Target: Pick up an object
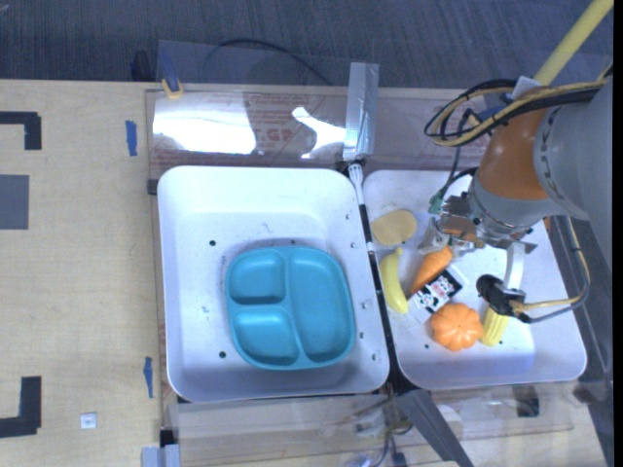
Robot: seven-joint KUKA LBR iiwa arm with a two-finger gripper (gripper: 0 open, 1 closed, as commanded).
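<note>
In the right bin (560, 358) lie a tan round piece (394, 226), a yellow banana-like piece (393, 282), an orange carrot (431, 268), a small black-and-white box (444, 291), a round orange fruit (456, 327) and a yellow corn cob (494, 328). My gripper (452, 237) hangs low over the bin's middle, right at the carrot's upper end. The wrist hides what lies directly under it. I see nothing lifted off the bin floor.
The left bin (195, 202) holds a blue divided plate (289, 305). The grey arm with its orange band (511, 163) and yellow cables covers the right bin's far right corner. A black cable end (490, 287) dangles near the corn.
</note>
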